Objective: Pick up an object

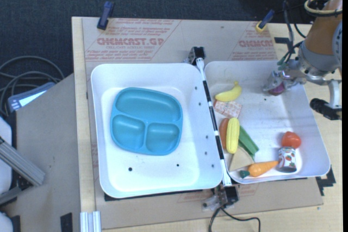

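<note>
1. Gripper sits low at the far right of the right bin, over a small purplish thing; too blurred to name. Finger state: cannot tell.
2. Candidates cluster along the bin's left wall: banana, corn cob, carrot. Tomato and small jar stand apart.
3. Suggest the tomato: clear on all sides. Descend vertically, centre, then close.

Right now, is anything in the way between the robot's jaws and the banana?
Nothing visible blocks it. The gripper sits at the far right of the right bin, and bare white floor lies between it and the banana. The other toys lie nearer the front.
</note>
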You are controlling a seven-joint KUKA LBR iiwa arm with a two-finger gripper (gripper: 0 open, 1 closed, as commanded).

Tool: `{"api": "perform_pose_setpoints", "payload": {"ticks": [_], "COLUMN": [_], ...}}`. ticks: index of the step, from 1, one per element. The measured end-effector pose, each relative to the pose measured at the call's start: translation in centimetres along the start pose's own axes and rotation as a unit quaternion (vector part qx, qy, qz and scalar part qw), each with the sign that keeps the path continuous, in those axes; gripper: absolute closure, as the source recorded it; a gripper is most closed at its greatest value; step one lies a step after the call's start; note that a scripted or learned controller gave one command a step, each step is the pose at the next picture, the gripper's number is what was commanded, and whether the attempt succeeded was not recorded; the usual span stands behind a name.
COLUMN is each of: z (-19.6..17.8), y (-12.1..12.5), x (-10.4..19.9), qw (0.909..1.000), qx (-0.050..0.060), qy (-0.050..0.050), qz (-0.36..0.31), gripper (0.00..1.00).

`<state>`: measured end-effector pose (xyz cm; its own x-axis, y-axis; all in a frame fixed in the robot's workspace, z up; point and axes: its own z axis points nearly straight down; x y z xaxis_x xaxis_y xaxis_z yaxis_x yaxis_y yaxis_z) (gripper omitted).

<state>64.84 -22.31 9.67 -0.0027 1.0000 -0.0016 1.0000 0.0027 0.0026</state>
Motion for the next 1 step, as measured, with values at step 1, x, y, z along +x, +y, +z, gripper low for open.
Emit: {"api": "perform_pose_setpoints", "payload": {"ticks": [1], "z": [1.12], "y": [1.65], "x": [7.51], "qw": [1.0], "qx": [0.004], "qy": [0.002], "qz": [0.001], "gripper": [1.0]}}
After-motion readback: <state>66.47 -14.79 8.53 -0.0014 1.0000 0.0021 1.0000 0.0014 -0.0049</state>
